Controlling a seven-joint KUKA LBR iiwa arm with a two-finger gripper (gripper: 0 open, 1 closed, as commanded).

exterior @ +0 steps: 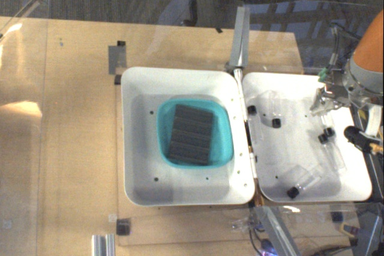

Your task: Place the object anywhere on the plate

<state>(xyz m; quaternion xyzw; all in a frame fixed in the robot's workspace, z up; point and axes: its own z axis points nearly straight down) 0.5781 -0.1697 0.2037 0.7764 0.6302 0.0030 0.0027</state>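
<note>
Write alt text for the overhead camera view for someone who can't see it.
A dark ribbed block lies on a teal plate in the left white bin. The grey-and-orange arm hangs over the right bin.

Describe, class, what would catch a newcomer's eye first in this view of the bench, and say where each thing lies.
The eye goes first to the turquoise plate in the middle of the left bin, with a dark ribbed block lying flat on it. Next comes the arm's orange band at the right edge, above the right bin, where clear plastic tubes with black caps lie scattered.
</note>
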